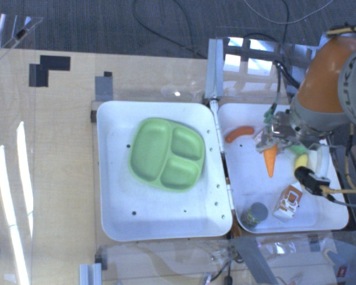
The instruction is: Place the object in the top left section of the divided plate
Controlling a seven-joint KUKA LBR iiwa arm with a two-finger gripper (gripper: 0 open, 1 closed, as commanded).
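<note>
Camera view.

Hard to read: the tool [274, 138] sits at the thick end of the carrot [270, 162], over the right bin [249, 177]. Cannot tell whether it is open or closed, nor whether it grips the carrot. The arm [326, 88] covers the bin's upper right corner. A green-and-yellow thing [299, 152] just right of the carrot is partly hidden by the wrist; identity unclear. A grey round thing [255, 212] lies at the bin's near edge, with something greenish on it, too small to make out.

Counts: two white bins on the surface [53, 159]. One green divided plate [149, 150], three sections, in the left bin [115, 206]. Right bin, five things: one carrot, tip toward the near edge; one curved red-orange piece [240, 133] to its upper left; one white-and-orange carton [289, 202] to its lower right; the grey thing; the green-and-yellow thing.

The carrot is well apart from the plate; the walls between the bins stand between them.
</note>
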